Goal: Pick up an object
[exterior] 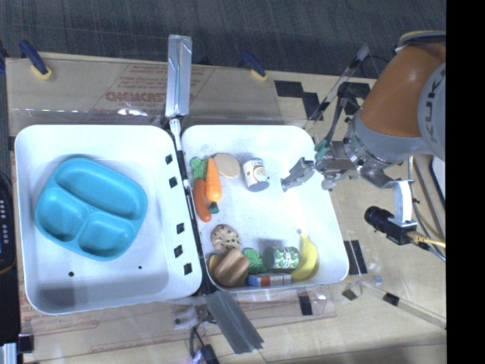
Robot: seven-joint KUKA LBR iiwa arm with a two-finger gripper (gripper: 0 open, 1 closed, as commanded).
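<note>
Camera view puts the gripper (297, 175) over the right-hand bin (322, 203), near its right wall and toward the far right corner, but whether it is spread or closed I cannot tell: it reads as one grey wedge pointing left and slightly down, with nothing visibly held. Behind it the wrist and the grey arm with its orange band (398, 89) reach in over the bin's right edge. The nearest thing is a small can (256, 174) just left of the gripper, lying near the far wall beside a tan, bun-like piece (226, 164). Two carrots (213, 180) lie against the left wall, their long axes running from the far wall toward the near one, leafy ends toward the far wall. Along the near wall sit a cookie (224, 237), a bread roll (229, 267), a green packet (284, 258), a marker-like stick (267, 280) and a banana (306, 258) in the near right corner; the banana's long axis runs roughly far to near, curving, with its stem end toward the far wall. The left bin (30, 203) holds a blue divided tray (91, 205). Judging by position, the can is the likely target: a good pick would centre above it, turn the jaws across its short width, and descend straight, keeping clear of the bun-like piece. The crowded near wall looks a poorer choice, since neighbours could block a clean closing.
</note>
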